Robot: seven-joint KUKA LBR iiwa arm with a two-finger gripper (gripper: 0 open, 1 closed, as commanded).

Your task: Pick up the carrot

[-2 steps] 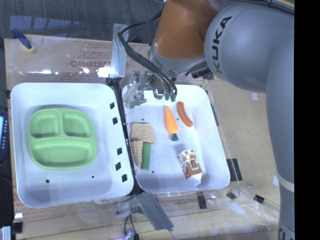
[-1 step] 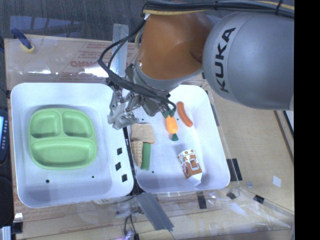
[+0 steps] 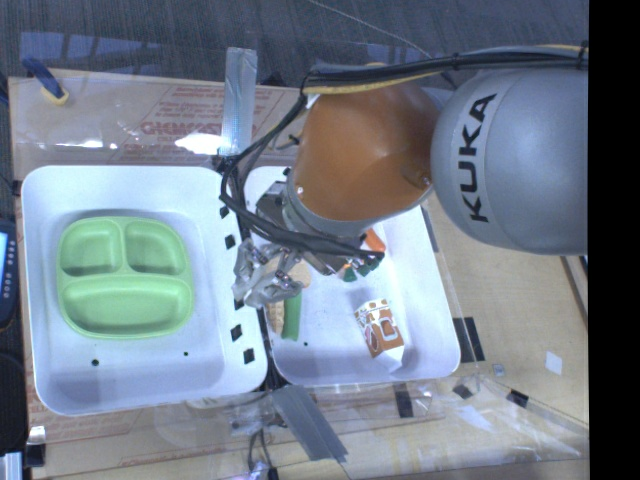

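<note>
My pincer (image 3: 262,280) hangs low in the right bin (image 3: 432,298); whether it grips I cannot tell. The carrot (image 3: 374,240) peeks out just under my wrist. It looks light, stiff and smooth; I would grasp across its middle.

The tabletop (image 3: 520,298) was tan board under clear plastic sheet, taped with grey strips. On it two white bins sat side by side, touching: left bin (image 3: 40,268), right bin (image 3: 425,343).
</note>
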